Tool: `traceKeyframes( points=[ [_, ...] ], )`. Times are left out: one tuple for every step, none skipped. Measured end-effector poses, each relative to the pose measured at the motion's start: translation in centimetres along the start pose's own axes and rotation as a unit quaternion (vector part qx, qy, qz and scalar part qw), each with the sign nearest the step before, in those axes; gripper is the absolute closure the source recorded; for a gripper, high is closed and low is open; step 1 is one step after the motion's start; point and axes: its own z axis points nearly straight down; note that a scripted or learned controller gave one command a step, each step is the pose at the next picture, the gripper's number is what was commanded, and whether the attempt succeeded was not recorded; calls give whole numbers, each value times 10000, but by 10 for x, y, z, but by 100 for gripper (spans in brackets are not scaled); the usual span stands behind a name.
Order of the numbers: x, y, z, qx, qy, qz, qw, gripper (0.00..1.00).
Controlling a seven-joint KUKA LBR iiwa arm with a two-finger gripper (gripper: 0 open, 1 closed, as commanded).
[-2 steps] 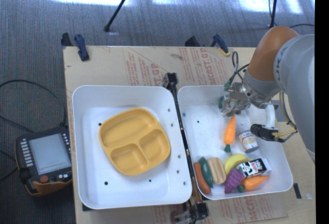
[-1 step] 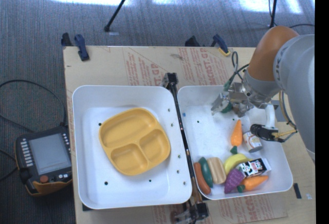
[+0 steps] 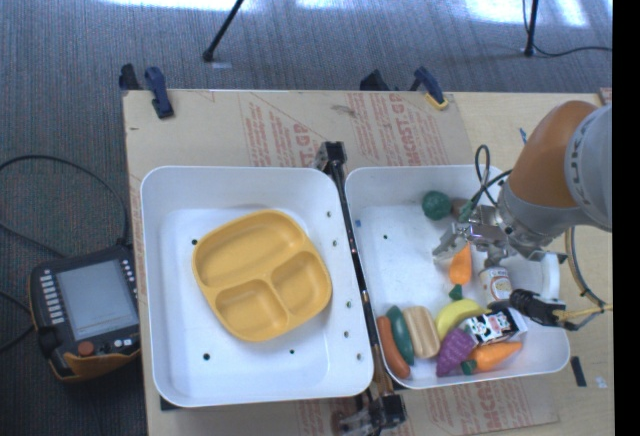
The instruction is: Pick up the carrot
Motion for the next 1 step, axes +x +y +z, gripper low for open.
traceKeyframes(
  points=[
    [0, 1, -10, 1, 17, 14, 10000, 100]
  ],
)
